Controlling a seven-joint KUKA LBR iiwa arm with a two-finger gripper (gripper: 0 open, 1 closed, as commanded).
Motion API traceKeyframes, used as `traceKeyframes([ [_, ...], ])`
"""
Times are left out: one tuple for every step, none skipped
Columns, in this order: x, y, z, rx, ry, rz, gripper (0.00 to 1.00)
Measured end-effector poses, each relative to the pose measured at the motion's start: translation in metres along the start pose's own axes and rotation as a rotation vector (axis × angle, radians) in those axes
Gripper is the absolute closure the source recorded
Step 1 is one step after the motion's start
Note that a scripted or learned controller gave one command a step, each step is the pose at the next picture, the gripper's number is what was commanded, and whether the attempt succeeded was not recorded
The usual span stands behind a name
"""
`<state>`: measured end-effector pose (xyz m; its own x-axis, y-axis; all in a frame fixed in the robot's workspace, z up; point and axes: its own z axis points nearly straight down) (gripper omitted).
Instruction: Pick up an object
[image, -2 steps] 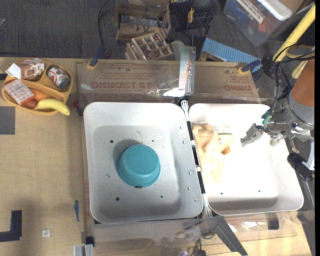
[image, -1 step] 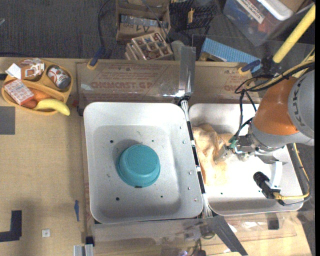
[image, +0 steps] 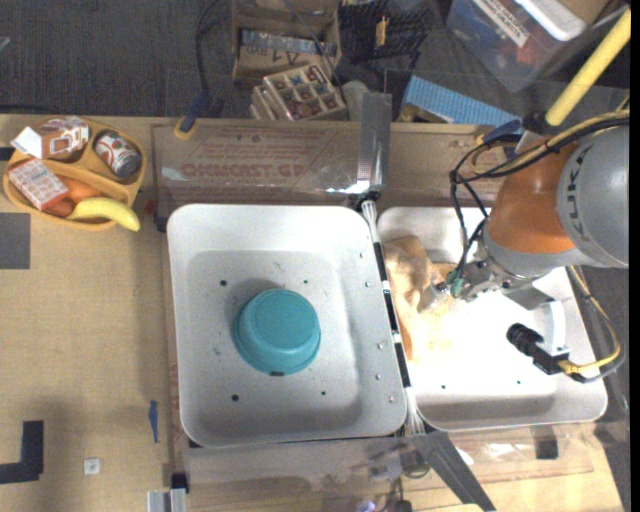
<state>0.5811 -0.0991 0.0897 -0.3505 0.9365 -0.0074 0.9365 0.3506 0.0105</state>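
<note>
- Camera view: two shallow white plastic bins sit side by side on the wooden counter, the left bin smooth, with rounded corners.
- A round teal bowl, matte and upside down, rests near the middle of the left bin, slightly toward its near edge.
- In the right bin, a soft, crumpled tan object, cloth-like or plush, lies against the bin's left wall, toward its far-left corner.
- The grey arm with its glossy orange band reaches in from the right and bends down over the right bin's far half.
- The hand is low at the tan object's right edge, just beside it or touching it; I cannot tell how far its grip is open, or whether it has hold of anything.
- A small black cylindrical part hangs below the wrist on a cable.
- At the counter's far-left corner, a yellow tray holds a banana and small packets.
</note>
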Motion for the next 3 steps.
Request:
traceKeyframes([
  [0.001,-0.013,-0.032,0.006,0.005,-0.076,0.0],
  [-0.032,0.029,-0.001,0.0,0.002,0.11,0.0],
  [-0.024,0.06,-0.001,-0.001,-0.001,0.055,0.0],
])
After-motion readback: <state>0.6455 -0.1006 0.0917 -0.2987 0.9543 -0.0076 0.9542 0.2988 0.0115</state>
